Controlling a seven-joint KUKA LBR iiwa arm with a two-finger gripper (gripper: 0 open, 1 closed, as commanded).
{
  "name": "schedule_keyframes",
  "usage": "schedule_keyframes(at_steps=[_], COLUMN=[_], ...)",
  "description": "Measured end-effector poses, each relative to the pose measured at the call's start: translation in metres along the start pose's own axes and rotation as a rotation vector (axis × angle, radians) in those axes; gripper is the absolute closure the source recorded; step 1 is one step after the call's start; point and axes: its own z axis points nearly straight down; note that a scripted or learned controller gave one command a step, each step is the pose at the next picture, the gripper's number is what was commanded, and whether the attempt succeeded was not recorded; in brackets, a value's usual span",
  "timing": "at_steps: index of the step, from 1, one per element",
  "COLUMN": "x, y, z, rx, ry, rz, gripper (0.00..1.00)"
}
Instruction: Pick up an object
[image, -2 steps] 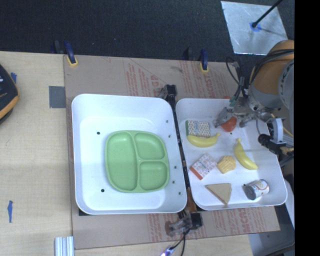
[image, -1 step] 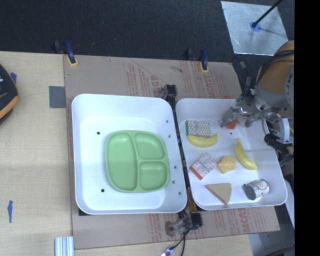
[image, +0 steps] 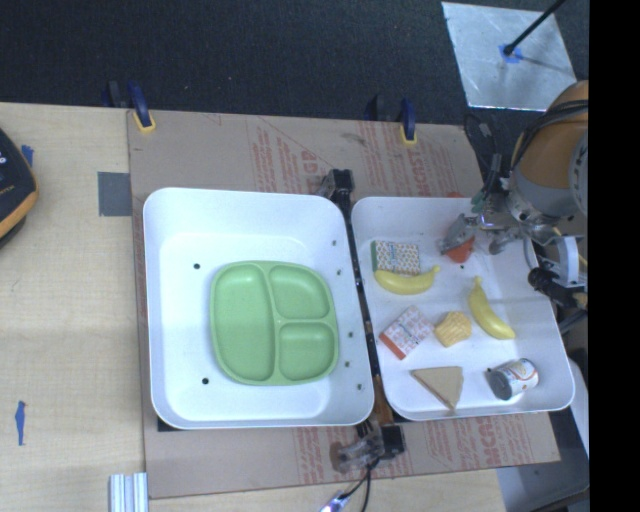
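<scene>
Target object: a small red item (image: 459, 253) lies at about 12 o'clock in the right bin (image: 563, 345), near its far wall.
Gripper: the gripper (image: 464, 238) sits right over that red item; whether it is open, closed or gripping cannot be told from here.
Arm: the grey arm with its orange band (image: 548, 150) reaches in from 3 o'clock.
Right bin, near the target: a patterned packet (image: 398, 257) at 9 o'clock of the red item, a banana (image: 406, 282) touching its near edge.
Right bin, centre: a second banana (image: 490, 312), a yellow corn piece (image: 453, 328) and a red-and-white packet (image: 407, 331) in a row.
Right bin, 6 o'clock edge: a tan wedge (image: 440, 385) and a tipped can (image: 512, 379).
Left bin: the left bin (image: 170, 300) holds a green divided plate (image: 273, 322).
</scene>
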Motion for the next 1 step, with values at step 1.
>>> schedule_keyframes(at_steps=[1], x=[0.0], y=[0.0], z=[0.0], rx=[0.0], ry=[0.0], rz=[0.0], gripper=[0.0])
